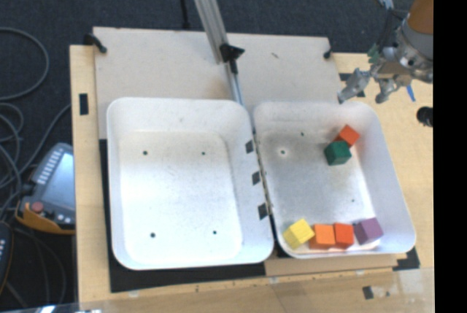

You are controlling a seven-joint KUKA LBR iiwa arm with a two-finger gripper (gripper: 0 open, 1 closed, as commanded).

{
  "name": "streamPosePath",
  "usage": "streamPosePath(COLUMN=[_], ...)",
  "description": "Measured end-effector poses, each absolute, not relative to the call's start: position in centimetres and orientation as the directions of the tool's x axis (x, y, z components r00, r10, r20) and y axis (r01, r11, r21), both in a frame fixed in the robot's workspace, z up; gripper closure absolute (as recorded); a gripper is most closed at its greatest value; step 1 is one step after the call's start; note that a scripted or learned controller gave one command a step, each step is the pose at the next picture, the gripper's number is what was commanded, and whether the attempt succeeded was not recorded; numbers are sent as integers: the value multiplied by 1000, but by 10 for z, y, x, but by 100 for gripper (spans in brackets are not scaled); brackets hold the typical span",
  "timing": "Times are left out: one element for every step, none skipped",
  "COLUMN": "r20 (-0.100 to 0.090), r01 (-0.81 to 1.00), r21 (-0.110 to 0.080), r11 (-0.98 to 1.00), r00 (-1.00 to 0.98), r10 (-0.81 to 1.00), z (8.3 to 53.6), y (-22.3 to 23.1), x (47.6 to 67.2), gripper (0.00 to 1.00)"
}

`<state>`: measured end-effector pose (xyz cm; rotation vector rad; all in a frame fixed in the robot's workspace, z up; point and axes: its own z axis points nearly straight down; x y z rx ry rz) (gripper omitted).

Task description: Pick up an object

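My gripper (367,92) hangs at the upper right, above the far rim of the right bin (321,180), and stands open with nothing between its fingers. Below and left of it, inside that bin, a green block (337,152) touches an orange block (348,135). Along the bin's near wall lies a row of blocks: yellow (298,233), orange (323,235), a second orange (343,234) and purple (367,230).
The left bin (179,180) sits beside the right one, with small clips along the seam between them. A slanted aluminium bar (208,9) rises behind the bins. Cables and a handheld pendant (52,184) lie off the bench's left edge.
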<state>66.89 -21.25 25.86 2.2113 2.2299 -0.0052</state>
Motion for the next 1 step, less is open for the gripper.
streamPosePath(r20=[0], r01=[1000], r21=[-7], r11=[-1], r00=[1], r10=[1000], z=[118], y=[-215], x=[606], gripper=[0])
